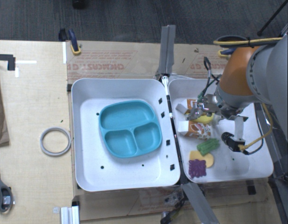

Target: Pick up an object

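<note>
The arm [256,73] reaches in from the right, grey body with the orange band [237,71] bright above the wrist, and its gripper [200,110] is down low in the right bin [246,164], right over the pile of toy food at that bin's left side. How wide it is open, and whether it has hold of anything, I cannot tell; the metal parts are a jumble against the clutter below.

Just under the gripper sits a yellow piece [204,119], touching an orange and white packet [196,129]. Below those, a green piece [208,146] lies tilted, then a flat yellow piece [205,158] with a purple bunch of grapes [197,169] overlapping its lower left edge. All of it rests on the bin floor.

Over in the left bin [87,171], a blue divided plate [129,128] lies flat in the middle, three compartments showing. Out on the wooden bench [31,97], a grey ring [55,141] lies well left of the bins, and scissors [1,195] poke in at the lower left corner.
</note>
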Tool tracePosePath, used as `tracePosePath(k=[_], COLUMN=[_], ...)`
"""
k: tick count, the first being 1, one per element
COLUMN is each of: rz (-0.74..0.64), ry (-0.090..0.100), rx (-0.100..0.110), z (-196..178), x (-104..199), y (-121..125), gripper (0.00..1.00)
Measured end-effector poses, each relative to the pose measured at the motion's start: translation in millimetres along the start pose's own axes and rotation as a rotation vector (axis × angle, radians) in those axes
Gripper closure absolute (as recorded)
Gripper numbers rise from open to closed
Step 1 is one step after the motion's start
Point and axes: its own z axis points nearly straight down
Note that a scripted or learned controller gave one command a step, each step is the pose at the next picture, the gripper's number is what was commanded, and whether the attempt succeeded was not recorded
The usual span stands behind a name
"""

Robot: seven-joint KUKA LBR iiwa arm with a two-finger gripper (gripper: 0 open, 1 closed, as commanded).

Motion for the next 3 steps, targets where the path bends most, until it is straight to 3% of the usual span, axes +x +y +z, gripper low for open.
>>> tracePosePath(k=[1, 2, 3], rz=[-0.317, -0.314, 0.064], ry=[0.000, 0.001, -0.001], rx=[-0.002, -0.003, -0.001], z=[0, -9, -128], x=[-41, -42, -2], y=[-97, -97, -102], gripper=[0.00, 1.00, 1.00])
